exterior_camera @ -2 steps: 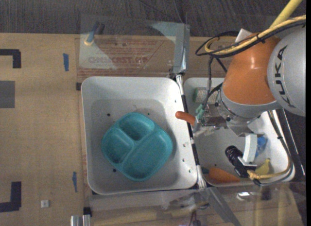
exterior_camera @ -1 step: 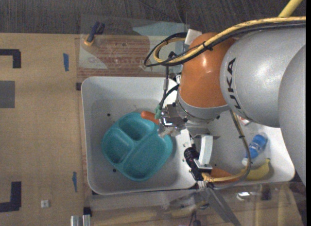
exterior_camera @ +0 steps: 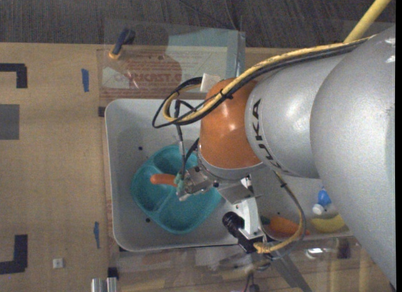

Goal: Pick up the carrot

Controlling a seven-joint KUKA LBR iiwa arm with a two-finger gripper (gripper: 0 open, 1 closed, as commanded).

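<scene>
Reaching down over the orange carrot (exterior_camera: 162, 179), the grey-and-orange arm's gripper (exterior_camera: 188, 185) hangs just beside its right end; how it is set I cannot tell. The step looks like the approach, and next calls for closing on the carrot and lifting. It lies in a teal divided plastic tray (exterior_camera: 179, 221) inside the left shallow white bin (exterior_camera: 122, 127); the right bin (exterior_camera: 326, 237) holds yellow, orange and blue toys.

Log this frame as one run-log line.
arm: over left bin | gripper: above teal divided plate | carrot: lying on plate, beside gripper | grasp: cannot tell | status: carrot not lifted
</scene>
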